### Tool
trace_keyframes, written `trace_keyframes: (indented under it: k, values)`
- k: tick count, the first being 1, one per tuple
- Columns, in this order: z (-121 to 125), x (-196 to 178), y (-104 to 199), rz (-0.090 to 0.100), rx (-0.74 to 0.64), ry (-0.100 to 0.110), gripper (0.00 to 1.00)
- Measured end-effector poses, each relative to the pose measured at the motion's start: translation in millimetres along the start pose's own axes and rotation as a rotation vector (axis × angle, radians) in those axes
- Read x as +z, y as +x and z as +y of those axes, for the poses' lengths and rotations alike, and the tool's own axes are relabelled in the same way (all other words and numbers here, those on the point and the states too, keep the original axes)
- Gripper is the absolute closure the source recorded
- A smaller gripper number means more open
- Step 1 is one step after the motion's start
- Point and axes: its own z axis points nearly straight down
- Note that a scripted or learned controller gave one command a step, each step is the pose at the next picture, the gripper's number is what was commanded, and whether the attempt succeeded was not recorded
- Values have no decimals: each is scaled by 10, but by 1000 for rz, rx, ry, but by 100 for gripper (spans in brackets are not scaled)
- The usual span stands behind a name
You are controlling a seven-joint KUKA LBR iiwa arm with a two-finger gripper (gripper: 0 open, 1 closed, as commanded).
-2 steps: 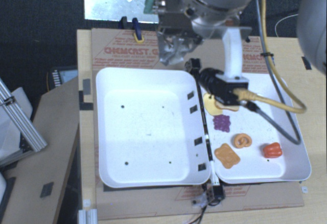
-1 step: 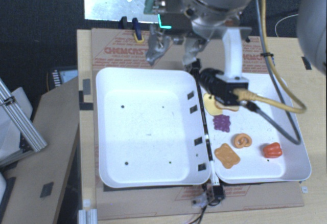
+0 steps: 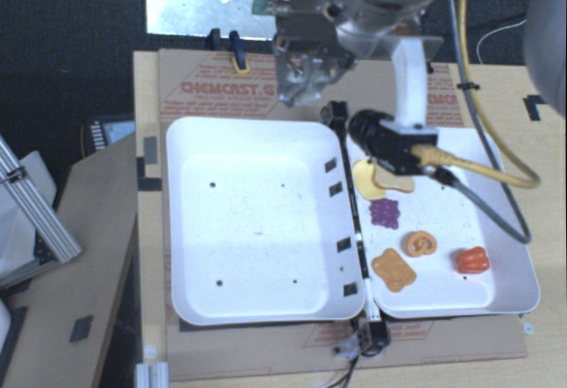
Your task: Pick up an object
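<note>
A: Object candidates, like the purple knobbly plastic toy [image 3: 384,213], lie in the shallow white right bin [image 3: 505,240].

B: Nothing lifted; whether the claw [image 3: 306,81] is spread or closed cannot be told.

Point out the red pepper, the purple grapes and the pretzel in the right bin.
red pepper [image 3: 472,260], camera view, middle of its red body.
purple grapes [image 3: 384,213], camera view, centre of the bunch.
pretzel [image 3: 420,244], camera view, its front loop.

The gripper [image 3: 306,81] hangs over the bench's far edge, beyond the left bin [image 3: 257,222]. In the right bin [image 3: 505,275] lie a yellow piece [image 3: 370,179], purple piece [image 3: 385,213], pretzel [image 3: 420,244], tan piece [image 3: 393,269] and red piece [image 3: 472,259].
</note>
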Motion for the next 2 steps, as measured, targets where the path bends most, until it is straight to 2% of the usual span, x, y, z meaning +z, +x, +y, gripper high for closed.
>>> trace_keyframes:
  k: [1,2]
  values:
    - [0,4,0,0,-2,1,0]
    - [2,-111,3,1,-5,-2,100]
